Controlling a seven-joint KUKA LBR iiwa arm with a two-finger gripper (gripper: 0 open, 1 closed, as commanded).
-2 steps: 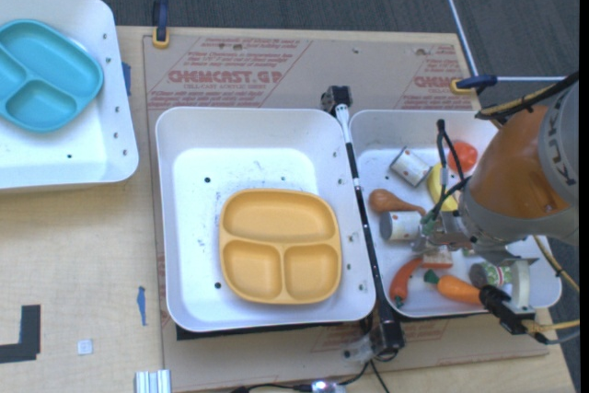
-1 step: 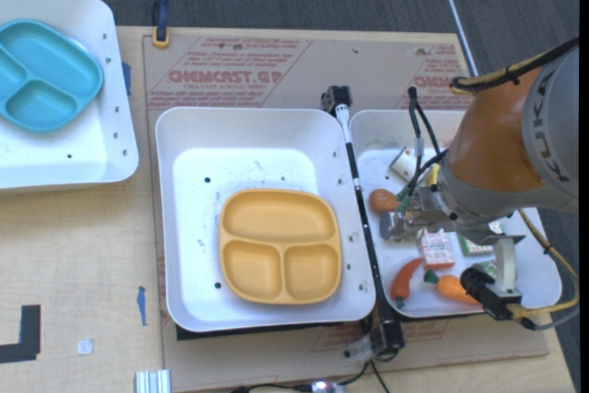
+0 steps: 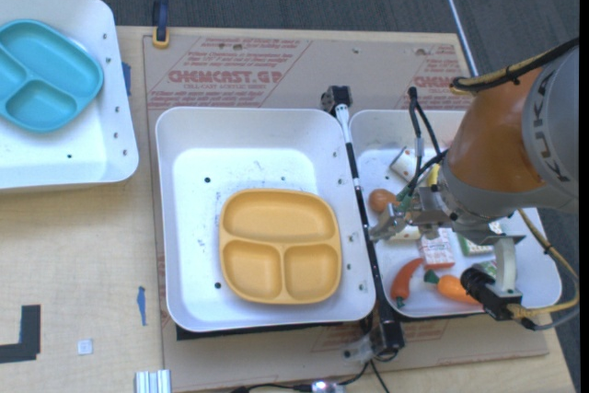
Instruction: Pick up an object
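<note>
a grey kuka arm with an orange band reaches in from the right over the right-hand white bin, its gripper low above the bin's left part, just beside the divider between the two bins. the metal fingers point toward the left bin; whether they are apart or closed cannot be told from this slanted view, and nothing is plainly seen between them. just above the fingertips lies a small brown egg-shaped object, close to the gripper, contact unclear. below the gripper a red chili pepper rests on the bin floor, its long axis running diagonally, the upper end toward the upper right and the lower tip toward the bin's near-left corner. to its right an orange carrot-like piece lies nearly crosswise, its narrow end pointing left toward the pepper. a small red-and-white packet lies between pepper and wrist, partly under the arm. a pale card-like item sits at the bin's upper left, partly hidden by cables. the left white bin holds a yellow three-compartment tray, flat, its long side running left to right. at far left, a blue divided tray sits in a separate white bin.
</note>
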